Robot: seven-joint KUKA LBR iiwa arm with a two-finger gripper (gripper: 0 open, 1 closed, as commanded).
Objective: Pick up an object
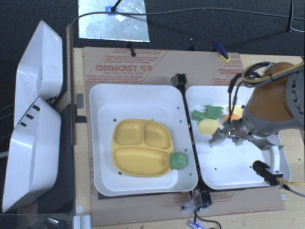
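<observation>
In the right bin (238,175) a pale yellow, lemon-like object (208,126) lies near the left wall. A green leafy toy (208,112) sits just behind it. An orange object (234,113) peeks out from under the arm. My gripper (218,137) hangs low over the bin floor, just right of and in front of the yellow object, close to it. Nothing shows as held. The grey arm with its orange band (269,104) covers the bin's back right part.
The left bin (102,175) holds a yellow divided tray (141,147) with a green ball (178,161) against the tray's front right corner. A black clamp (179,80) sits at the bins' shared back edge. Cables (238,82) loop above the arm.
</observation>
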